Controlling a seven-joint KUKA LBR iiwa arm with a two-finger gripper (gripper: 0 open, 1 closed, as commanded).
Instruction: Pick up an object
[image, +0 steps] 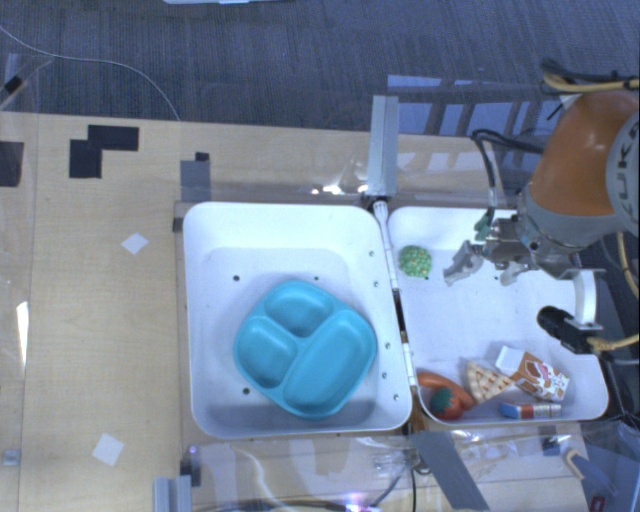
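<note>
Camera view. Landmark: the metal divider (392, 290) between the two white bins. Left bin (215, 330) holds a blue sectioned plate (305, 347), lying flat just left of the divider. In the right bin (470, 330), a small green ball (416, 261) sits just right of the divider, toward its far end. At the divider's near end, along the bin's front wall: a red-orange toy vegetable (442, 393), a cracker-patterned piece (486, 381), a small printed box (541, 379) and a marker-like stick (530, 409), packed close.

The gripper (487, 262) hangs over the right bin, further right of the divider than the ball. Fingers look spread, nothing between them.

Judgement: the ball is the likeliest target. It lies near the fingers, on their divider side, apart from the rest; being round, it has no long axis to align with. The divider wall close behind it may crowd one finger.
</note>
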